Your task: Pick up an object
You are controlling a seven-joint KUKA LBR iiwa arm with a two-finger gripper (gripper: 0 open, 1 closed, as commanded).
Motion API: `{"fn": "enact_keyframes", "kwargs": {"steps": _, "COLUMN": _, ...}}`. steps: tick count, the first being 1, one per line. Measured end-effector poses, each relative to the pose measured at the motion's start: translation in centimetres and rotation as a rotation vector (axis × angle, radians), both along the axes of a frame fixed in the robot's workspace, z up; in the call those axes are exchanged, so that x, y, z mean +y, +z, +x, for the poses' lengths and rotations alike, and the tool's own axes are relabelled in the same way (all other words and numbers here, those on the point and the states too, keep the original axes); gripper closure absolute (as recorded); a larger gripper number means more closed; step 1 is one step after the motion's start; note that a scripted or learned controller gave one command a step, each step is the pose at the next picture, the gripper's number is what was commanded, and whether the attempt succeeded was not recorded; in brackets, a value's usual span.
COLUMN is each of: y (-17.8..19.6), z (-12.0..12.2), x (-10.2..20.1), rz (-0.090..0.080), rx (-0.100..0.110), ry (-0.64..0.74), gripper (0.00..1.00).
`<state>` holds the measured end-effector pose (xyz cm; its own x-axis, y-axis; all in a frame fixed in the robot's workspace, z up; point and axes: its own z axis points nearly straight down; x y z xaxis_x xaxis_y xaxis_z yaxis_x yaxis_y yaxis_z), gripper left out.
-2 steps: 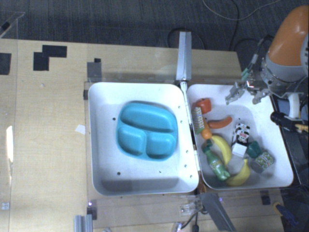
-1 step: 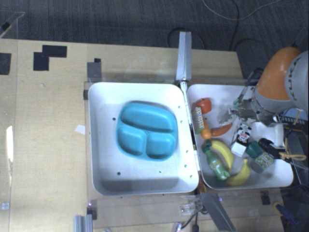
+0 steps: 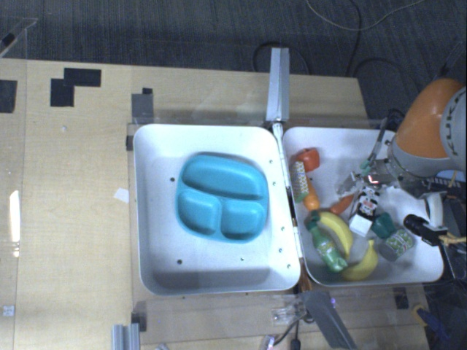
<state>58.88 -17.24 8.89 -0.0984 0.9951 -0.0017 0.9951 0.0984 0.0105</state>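
Scene: While the grey arm with its orange band [image 3: 432, 126] reaches in from the right, two shallow white bins sit side by side on the pale wooden desk [image 3: 73, 217], seen from above at a slant.

Left bin [image 3: 146, 268]: it holds one thing, a turquoise plastic tray with three compartments [image 3: 221, 195], lying flat near the middle.

Right bin [image 3: 430, 272]: this is where the things to pick up are, crowded together toward the near side, so any grasp has to work among neighbours.

Objects: a yellow banana [image 3: 337, 228] curves across the middle; a green plastic bottle [image 3: 326, 248] lies just beside it on the left; a second yellow curved piece [image 3: 363, 266] lies at the near wall. A small orange-red object [image 3: 309, 157] rests near the far left corner, with a slim printed stick or tube [image 3: 300, 177] along the left wall. A dark teal block [image 3: 382, 226], a small white cube [image 3: 360, 225] and a grey-green patterned block [image 3: 396, 244] cluster at the right.

Tool [image 3: 363, 189]: it is low over the right bin, above the cluster near the white cube; whether its jaws are apart or together cannot be told, nor whether anything is held.

Judgement: the arm's position suggests the pick is aimed at the small items beside the banana, where tight packing could spoil the grip.
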Motion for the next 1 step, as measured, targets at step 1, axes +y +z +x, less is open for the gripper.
{"fn": "enact_keyframes", "kwargs": {"steps": 1, "y": 1.28, "z": 0.28, "x": 0.09, "rz": 0.001, "rx": -0.008, "ry": 0.0, "gripper": 1.0}}
